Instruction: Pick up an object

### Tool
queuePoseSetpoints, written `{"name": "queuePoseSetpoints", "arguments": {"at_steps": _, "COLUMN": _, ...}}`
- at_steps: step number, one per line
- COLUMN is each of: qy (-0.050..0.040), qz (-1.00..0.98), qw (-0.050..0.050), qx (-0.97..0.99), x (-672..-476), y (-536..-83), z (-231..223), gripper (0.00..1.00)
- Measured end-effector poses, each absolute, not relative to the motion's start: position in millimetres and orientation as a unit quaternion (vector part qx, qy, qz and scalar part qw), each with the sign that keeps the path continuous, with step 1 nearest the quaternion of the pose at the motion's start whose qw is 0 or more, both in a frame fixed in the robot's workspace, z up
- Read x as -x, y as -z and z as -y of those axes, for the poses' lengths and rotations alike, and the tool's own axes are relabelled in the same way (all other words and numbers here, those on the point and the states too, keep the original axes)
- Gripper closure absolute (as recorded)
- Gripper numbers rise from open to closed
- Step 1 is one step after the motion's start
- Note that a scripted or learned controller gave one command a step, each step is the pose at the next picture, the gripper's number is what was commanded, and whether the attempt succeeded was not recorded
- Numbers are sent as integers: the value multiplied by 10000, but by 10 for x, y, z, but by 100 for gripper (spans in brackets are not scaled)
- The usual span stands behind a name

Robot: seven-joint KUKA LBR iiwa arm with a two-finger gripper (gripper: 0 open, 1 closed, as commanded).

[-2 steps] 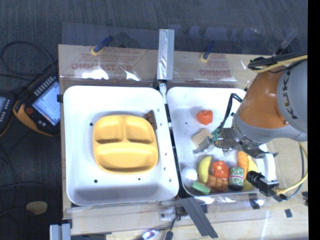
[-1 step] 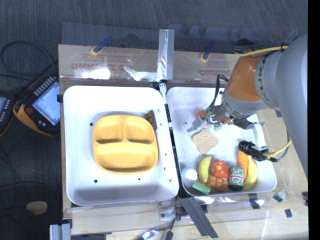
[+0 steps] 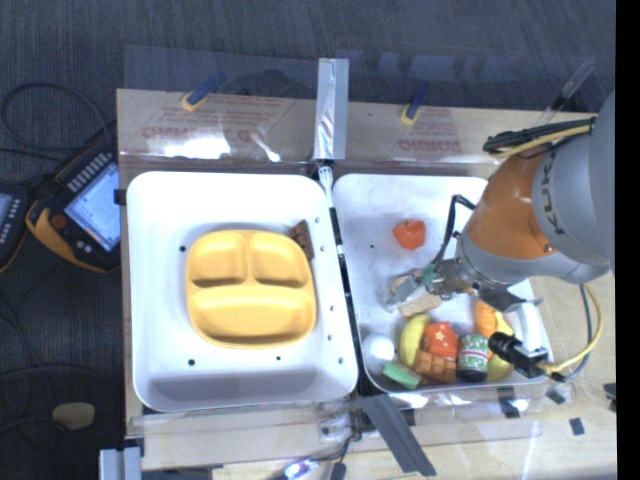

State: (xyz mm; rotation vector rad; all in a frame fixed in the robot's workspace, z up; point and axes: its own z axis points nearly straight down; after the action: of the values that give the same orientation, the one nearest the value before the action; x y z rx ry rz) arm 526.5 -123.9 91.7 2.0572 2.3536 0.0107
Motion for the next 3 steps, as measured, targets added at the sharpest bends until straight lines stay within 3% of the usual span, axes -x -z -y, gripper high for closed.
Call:
{"name": "queuePoseSetpoints", "arguments": {"at_steps": 1, "qy": -56, "qz": -7531, "qw": 94, "qx": -6578, "x": -5288, "y": -1031, "z": 1234, "gripper": 100}}
{"name": "queuePoseSetpoints", "arguments": {"at_steps": 2, "qy": -52, "qz": -7532, "qw": 88, "qx": -6577, "x": -5284, "y": -1024, "z": 1232, "gripper": 0}}
{"name": "queuePoseSetpoints", "arguments": {"at_steps": 3, "qy": -19, "qz": -8006, "qw": 76, "qx": -5992, "x": -5686, "y": -917, "z": 1225, "gripper": 0}}
